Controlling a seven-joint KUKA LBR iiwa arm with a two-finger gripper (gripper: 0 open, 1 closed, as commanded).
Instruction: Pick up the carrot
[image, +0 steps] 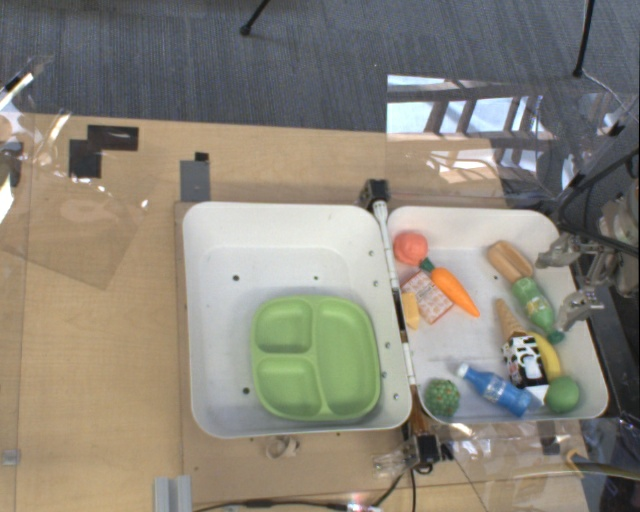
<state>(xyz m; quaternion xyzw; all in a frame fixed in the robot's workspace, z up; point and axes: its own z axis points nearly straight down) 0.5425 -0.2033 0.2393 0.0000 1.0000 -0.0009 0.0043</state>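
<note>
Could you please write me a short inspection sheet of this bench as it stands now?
Surface: wooden bench bearing left bin and right bin.
Job's things: carrot lies in right bin, untouched.
Clutter: green plate in left bin; blue bottle, green bottle, red ball in right bin.
Grippers: gripper at right bin's right edge, open, holding nothing.
Cables: cable at front edge.
Surroundings: grey carpet.

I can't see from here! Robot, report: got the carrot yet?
Gripper open at right bin's edge, holding nothing. Carrot lying loose, pink packet touching it.
</note>
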